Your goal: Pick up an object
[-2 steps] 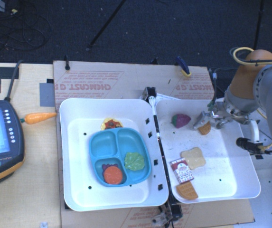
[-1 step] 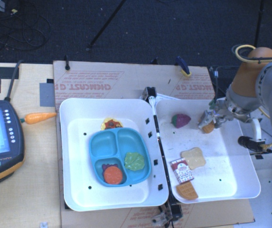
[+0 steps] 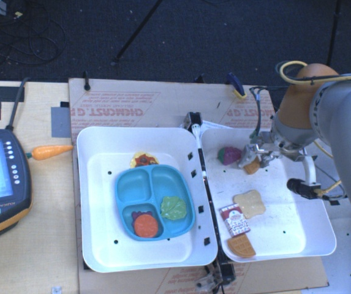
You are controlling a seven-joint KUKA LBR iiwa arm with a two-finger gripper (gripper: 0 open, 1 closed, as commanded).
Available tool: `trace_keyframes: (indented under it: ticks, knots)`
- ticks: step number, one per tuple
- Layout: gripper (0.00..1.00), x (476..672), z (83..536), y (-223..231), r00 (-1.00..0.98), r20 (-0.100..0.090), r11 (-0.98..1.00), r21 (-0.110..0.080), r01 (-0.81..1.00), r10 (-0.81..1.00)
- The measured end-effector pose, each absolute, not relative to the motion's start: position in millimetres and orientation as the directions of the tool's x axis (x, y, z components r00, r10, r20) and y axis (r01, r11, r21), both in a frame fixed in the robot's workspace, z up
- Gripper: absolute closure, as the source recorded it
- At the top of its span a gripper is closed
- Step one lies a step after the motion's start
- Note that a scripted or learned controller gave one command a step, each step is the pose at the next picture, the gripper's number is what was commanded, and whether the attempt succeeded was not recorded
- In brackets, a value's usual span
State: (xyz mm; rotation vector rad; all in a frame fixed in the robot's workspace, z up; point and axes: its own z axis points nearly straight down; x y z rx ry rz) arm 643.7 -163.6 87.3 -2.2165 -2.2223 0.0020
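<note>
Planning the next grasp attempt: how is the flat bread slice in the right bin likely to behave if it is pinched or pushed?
The bread slice lies flat on the bin floor, so it probably offers little edge to pinch and may need tilting first. It looks like a thin toy piece, likely light, and apt to slide on the smooth white surface. Pushed toward the small red carton touching its edge, it would probably nudge that too.

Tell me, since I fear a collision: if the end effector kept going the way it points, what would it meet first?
Probably the small brown piece right at the end effector, with the purple item just beyond. Depth is unclear from this slanted view.
</note>
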Motion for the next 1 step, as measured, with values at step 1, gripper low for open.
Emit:
trace_keyframes:
  ticks: [1]
  knots:
    - [1.00, 628.7, 192.7, -107.4, -0.005, 0.001, 0.005, 0.008, 1.000, 1.000]
